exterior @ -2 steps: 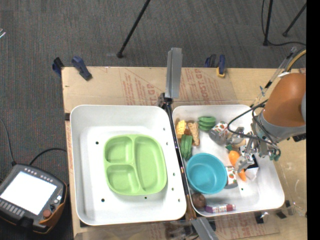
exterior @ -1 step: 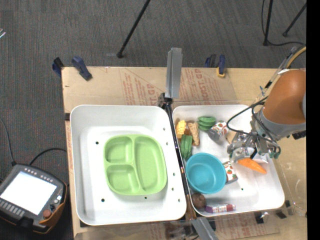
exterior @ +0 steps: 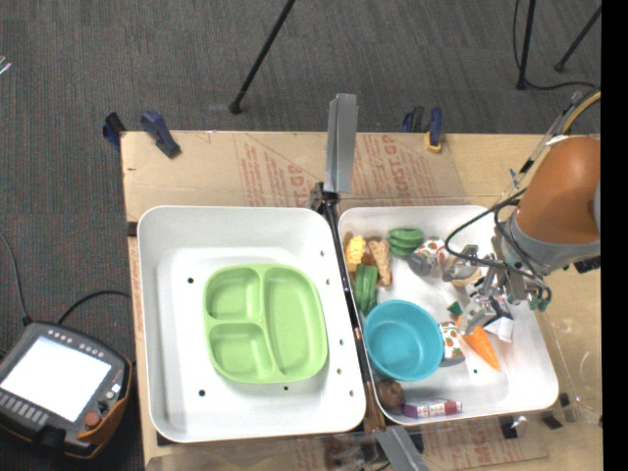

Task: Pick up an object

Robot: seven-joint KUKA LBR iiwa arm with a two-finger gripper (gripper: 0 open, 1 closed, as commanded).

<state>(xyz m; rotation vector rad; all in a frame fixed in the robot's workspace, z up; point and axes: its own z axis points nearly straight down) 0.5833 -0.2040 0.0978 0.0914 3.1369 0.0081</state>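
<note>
Arm: the grey arm with the orange band above its wrist [exterior: 559, 199] reaches in over the right shallow white bin [exterior: 530, 386].
Gripper: the two-finger gripper [exterior: 483, 307] hangs low over the bin's right half, just above a small orange plastic carrot [exterior: 482, 347]; how it is set and whether it has hold of anything cannot be told from this slant.
Likely target: the carrot, judged from what lies directly under the tool; it rests tilted on the bin floor, just right of a round blue plastic bowl [exterior: 403, 340].
Handling: it looks like a light, stiff, smooth toy, so it may slip; a pinch across the thicker upper part should hold better than one at the tapered tip.
Crowding: a small printed can [exterior: 450, 341] sits between bowl and carrot, so a pinch could nudge it.
Other contents: a yellow toy corn cob [exterior: 355, 252], a dark green ridged toy vegetable [exterior: 404, 240] and a flat pink-and-purple packet [exterior: 432, 409] at the near rim.
Left bin: the other white bin [exterior: 167, 400] holds a light green three-compartment plastic tray [exterior: 265, 323].
</note>
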